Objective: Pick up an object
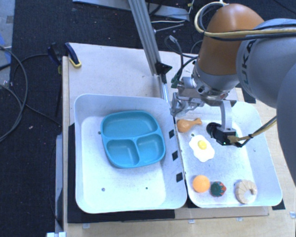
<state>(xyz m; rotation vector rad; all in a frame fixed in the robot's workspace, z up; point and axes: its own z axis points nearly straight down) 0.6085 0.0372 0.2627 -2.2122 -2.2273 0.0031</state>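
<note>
In the right bin's point(264, 161) far-left corner your two-finger gripper point(180, 108) hangs — whether it is parted or closed, you cannot tell — just left of the brown plastic chicken drumstick point(188, 124), lying beside the fried egg toy point(202, 148).

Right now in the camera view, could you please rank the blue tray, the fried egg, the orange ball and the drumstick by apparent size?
1. Blue tray, by far the largest.
2. Fried egg.
3. Drumstick and orange ball look too alike to rank: the drumstick is longer, the ball rounder.
</note>
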